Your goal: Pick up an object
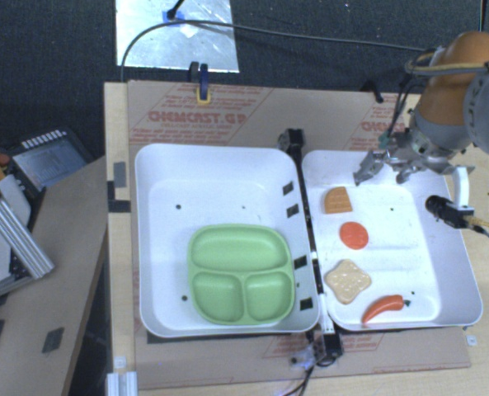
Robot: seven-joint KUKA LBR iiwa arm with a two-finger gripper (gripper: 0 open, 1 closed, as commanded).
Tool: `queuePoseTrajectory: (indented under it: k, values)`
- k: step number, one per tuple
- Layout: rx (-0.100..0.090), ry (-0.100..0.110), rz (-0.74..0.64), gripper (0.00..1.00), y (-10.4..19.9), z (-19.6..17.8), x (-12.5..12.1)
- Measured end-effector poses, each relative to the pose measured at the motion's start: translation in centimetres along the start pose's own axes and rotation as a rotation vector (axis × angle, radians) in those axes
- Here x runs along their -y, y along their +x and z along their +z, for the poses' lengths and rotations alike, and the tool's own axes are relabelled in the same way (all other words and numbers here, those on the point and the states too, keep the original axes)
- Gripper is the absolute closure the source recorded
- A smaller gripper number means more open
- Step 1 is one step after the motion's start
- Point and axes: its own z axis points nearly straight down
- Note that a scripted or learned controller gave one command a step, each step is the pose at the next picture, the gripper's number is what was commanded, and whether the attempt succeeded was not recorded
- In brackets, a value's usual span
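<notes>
While the pincer (386,169) hangs open and empty over the right bin's (450,304) far end, nothing is picked yet. Nearest lies the orange block (337,200), then a red disc (354,235), toast piece (347,280) and chili pepper (383,307); descent, grasp and lift remain.

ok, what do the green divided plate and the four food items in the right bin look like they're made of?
Green divided plate: looks like moulded plastic, smooth, with a soft sheen along its rims. Orange bread-like piece, red round slice, beige toast-shaped piece and red chili pepper: probably plastic or rubbery toy food, with flat uniform colours and a matte look. Too small to confirm.
</notes>
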Motion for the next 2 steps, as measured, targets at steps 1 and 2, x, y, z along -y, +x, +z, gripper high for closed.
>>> queuePoseTrajectory:
  k: [1, 2]
  values:
    - [0.0, 0.0, -0.002, 0.0, 0.4, 4.3, -0.4]
    - [0.002, -0.007, -0.003, 1.0, 0.4, 2.9, -0.6]
